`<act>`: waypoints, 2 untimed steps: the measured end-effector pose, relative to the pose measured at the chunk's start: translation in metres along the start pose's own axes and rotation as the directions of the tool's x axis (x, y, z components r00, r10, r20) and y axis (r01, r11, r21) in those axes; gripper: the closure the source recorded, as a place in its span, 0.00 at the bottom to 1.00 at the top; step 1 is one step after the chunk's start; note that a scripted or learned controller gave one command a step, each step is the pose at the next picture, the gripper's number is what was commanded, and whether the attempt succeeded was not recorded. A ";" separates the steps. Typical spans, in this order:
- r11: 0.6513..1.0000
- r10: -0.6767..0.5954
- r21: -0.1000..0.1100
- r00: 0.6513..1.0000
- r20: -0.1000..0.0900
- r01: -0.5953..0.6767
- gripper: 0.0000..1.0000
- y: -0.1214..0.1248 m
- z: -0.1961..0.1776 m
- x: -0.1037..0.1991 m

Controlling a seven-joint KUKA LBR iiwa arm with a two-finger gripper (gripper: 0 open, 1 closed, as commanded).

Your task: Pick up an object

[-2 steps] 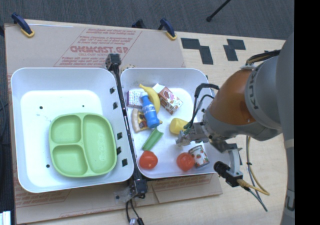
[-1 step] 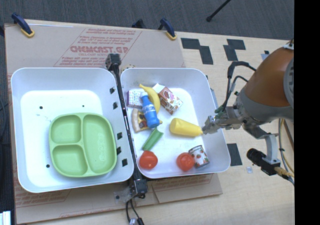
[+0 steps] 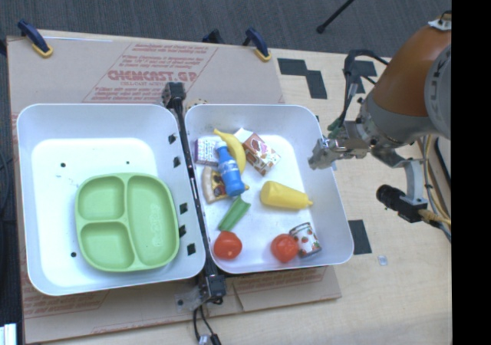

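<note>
The gripper (image 3: 322, 153) hangs at the right rim of the right bin (image 3: 331, 205), above and to the right of the yellow pepper (image 3: 285, 196); whether it is spread or pressed together cannot be told. Nothing is lifted yet, so this looks like the approach step. Next, the arm would need to move left over the pepper, lying apart from the other toys, and descend.

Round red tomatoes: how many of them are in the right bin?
2. One round red tomato lies at the near edge, below the green pod. The other round red tomato touches a small patterned cup. None seems hidden.
</note>
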State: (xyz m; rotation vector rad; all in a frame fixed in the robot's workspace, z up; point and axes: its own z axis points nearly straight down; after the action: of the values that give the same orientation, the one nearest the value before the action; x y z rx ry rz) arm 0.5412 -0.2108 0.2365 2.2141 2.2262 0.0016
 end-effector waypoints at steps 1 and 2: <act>1.000 0.000 0.001 1.000 0.000 0.000 1.00 0.057 0.022 0.000; 1.000 -0.001 -0.002 1.000 0.001 0.001 1.00 0.091 0.111 0.059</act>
State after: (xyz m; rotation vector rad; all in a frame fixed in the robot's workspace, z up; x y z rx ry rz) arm 0.6322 -0.1512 0.1252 2.2115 2.2260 0.0035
